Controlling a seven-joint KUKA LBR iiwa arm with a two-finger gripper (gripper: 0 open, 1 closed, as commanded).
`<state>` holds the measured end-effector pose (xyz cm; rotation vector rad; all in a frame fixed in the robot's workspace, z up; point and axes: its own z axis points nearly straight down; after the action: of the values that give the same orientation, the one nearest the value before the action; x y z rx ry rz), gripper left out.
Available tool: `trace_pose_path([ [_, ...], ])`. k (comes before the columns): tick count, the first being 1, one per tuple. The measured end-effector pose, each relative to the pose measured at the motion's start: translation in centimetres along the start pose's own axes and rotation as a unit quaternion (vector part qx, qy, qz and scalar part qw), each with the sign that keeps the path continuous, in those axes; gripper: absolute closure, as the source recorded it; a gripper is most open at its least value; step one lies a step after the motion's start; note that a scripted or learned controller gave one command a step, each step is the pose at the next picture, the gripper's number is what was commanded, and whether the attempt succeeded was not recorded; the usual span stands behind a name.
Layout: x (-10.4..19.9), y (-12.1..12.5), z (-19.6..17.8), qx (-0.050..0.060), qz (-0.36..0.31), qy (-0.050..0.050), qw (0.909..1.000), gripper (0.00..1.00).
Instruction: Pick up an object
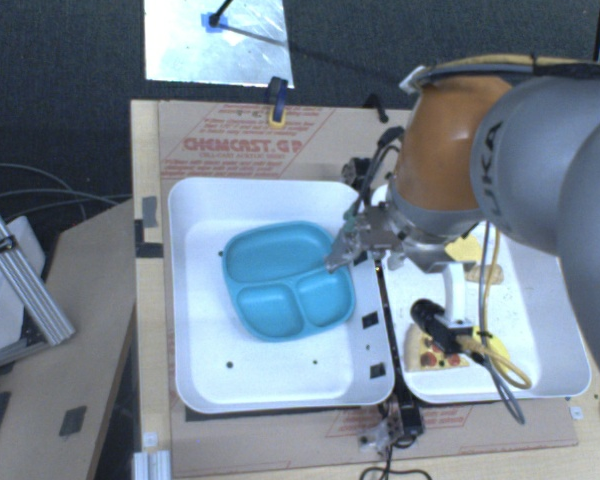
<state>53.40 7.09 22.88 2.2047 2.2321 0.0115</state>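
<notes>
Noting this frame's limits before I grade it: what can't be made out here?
All in the camera view:
- Right bin: the arm hides most of its floor.
- Yellow thing in that bin: mostly under the arm, so it can't be identified.
- Pale red-spotted thing: partly covered by robot parts and too small to name.
- Gripper at the right rim of the blue plate: the slant doesn't show whether they touch.

A blue three-compartment plate [280,280] lies flat and slightly turned, mid-way in the left-hand white bin [205,373].
</notes>
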Motion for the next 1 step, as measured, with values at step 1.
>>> trace_pose_path([
  [1, -0.60, -0.17, -0.87, 0.002, 0.003, -0.001, 1.0000, 1.00],
])
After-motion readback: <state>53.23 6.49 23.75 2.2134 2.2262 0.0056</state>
